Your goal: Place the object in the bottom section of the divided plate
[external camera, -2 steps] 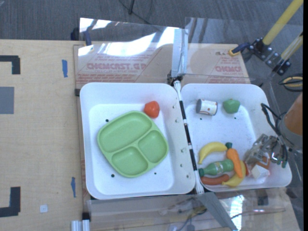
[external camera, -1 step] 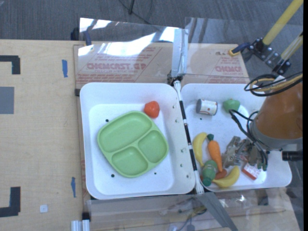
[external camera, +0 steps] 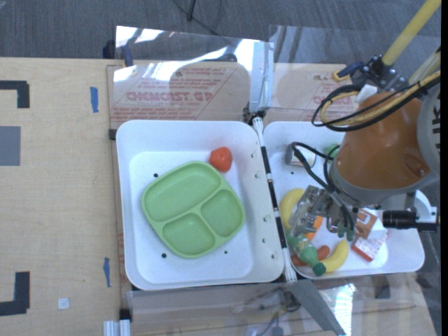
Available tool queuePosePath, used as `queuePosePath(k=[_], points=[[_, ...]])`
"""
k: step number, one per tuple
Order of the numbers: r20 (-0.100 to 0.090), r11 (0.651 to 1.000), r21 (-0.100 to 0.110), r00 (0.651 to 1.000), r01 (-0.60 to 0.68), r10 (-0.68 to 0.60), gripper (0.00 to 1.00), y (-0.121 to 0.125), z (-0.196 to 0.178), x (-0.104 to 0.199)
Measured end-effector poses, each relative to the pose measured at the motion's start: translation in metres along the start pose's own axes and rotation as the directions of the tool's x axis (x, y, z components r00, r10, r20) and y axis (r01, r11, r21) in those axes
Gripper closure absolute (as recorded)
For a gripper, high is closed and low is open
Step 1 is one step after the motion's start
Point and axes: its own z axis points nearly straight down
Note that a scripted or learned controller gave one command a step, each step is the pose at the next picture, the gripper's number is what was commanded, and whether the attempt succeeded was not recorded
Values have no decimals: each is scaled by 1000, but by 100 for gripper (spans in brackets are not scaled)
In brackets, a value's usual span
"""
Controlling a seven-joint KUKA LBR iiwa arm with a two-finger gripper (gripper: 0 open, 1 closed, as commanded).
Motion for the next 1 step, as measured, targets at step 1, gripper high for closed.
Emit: queuePosePath(k=[1], points=[[1,998,-1,998,69,-69,100,127,7,42]])
